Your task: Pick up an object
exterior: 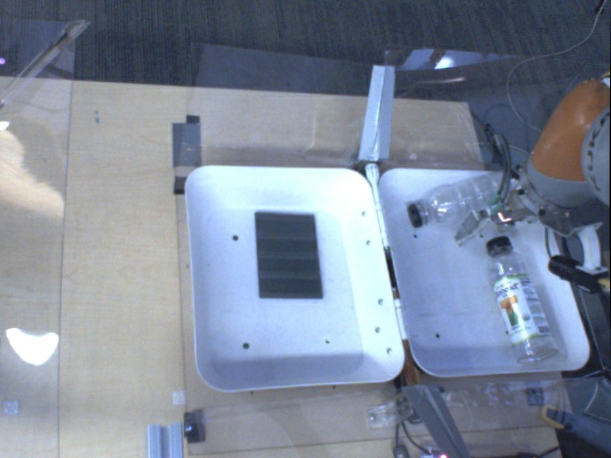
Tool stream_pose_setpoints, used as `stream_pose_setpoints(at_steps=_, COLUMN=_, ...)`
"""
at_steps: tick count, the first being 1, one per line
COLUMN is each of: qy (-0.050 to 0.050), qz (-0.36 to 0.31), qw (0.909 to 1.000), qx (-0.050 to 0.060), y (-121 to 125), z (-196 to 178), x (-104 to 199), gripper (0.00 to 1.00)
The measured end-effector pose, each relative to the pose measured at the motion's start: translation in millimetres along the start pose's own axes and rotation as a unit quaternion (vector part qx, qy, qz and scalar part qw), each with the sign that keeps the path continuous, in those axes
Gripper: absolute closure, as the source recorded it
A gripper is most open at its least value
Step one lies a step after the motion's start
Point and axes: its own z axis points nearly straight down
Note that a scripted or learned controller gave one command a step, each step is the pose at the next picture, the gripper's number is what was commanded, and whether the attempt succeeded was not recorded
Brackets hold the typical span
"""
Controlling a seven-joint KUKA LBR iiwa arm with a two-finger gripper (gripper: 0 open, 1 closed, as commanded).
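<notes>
Clear bottle (pixel 456 204) in right bin (pixel 449 313), beside jaws (pixel 489 219) of unclear state.

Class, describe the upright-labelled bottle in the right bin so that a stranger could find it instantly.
Find the right-hand white bin. Along its right side lies a clear plastic bottle with a black cap pointing toward the bin's far edge. Unlike the crumpled clear bottle further back, it is uncrushed and has a white, green and orange label.

A robotics lab: wooden bench (pixel 105 284), 2 white bins (pixel 215 370), loose cables (pixel 563 55).
</notes>
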Motion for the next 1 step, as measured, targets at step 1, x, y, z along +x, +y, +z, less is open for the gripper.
stream_pose_setpoints(at_steps=1, qy=-0.001, qz=-0.005, qw=1.0, qx=-0.002, y=-1.7, z=-0.3, x=1.1, gripper=0.0)
